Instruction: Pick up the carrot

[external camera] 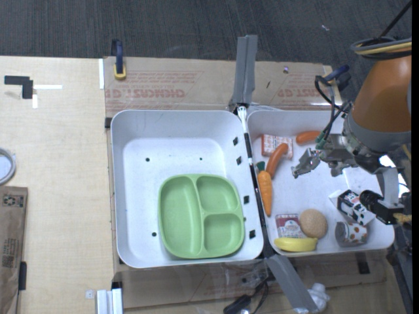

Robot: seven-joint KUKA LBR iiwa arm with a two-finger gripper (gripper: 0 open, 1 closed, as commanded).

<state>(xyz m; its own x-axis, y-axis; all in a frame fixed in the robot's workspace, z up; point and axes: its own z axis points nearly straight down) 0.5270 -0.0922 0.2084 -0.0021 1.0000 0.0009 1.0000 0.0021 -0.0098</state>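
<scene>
My gripper (306, 167) hung over the right bin (386, 246) | fingers apart, holding nothing | carrot (265, 191) lay by the divider, well apart.

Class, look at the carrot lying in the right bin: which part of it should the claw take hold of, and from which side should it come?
Probably the thick middle of the carrot, from straight above. It lies flat and lengthwise along the bin's left wall, green top toward the hot dog, so a sideways approach looks blocked. The claw would likely close across its narrow width, with one finger slipping into the tight gap by the wall.
</scene>
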